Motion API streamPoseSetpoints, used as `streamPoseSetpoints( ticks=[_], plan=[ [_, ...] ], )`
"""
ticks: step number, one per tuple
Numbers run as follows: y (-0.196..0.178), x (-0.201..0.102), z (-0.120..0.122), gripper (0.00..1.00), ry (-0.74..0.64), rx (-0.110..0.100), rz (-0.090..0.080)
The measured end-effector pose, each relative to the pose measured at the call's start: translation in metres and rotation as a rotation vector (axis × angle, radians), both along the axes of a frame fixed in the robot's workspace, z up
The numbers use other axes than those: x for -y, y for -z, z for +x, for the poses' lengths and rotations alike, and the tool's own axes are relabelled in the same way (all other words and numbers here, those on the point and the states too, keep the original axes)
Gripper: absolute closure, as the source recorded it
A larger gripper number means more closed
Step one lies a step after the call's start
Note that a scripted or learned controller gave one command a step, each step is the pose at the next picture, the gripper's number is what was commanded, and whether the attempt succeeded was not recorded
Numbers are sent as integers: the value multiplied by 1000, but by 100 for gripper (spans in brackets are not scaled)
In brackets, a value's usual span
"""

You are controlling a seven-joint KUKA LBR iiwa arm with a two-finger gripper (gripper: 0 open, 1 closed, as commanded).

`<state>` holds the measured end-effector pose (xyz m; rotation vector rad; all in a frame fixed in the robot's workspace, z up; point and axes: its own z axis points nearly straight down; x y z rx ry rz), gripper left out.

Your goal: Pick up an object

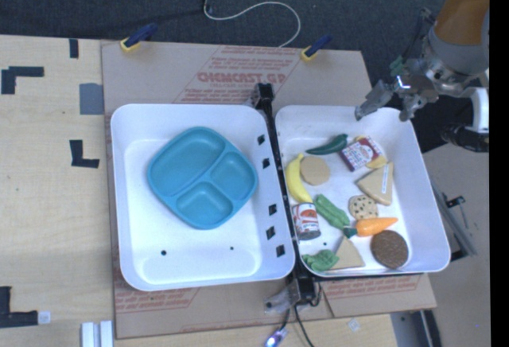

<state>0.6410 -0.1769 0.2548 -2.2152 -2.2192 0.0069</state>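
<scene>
From my seat I read the gripper (386, 101) as hovering over the far right corner of the right bin (422, 178), its two fingers spread apart with nothing between them — it holds no object, so the pick is not yet made. The arm (465, 15) comes in from the right, which I judge is why the gripper sits at that corner: it is the nearest entry to the pile. The toy food all lies in the right bin, presumably as the stock to pick from, while the left bin (135, 178) carries just a blue divided plate (203, 176), lying near its far half. The pieces closest to the gripper are a green pepper (326, 146) and a small red-and-white packet (360, 154), both toward the bin's far edge; either looks like the likeliest target, though I cannot tell which the program wants. The packet is flat and slightly tilted, with a dark red label. Along the bin's left edge lies a yellow banana (297, 179), touching a tan round biscuit (315, 171); a small can (307, 220) lies nearer the front. Toward the near right corner I see an orange carrot (374, 225) and a brown round patty (390, 248) — crowded together, so a grasp there risks nudging neighbours.
</scene>
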Motion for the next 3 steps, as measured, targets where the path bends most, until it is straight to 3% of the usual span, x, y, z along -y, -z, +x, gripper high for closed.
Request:
streamPoseSetpoints(
  ticks=[1, 2, 3],
  plan=[
    [-46, -60, -42, 0, -5, 4, 1],
    [-10, -126, -78, 0, -5, -6, 2],
    [80, -176, -78, 0, -4, -11, 1]
  ],
)
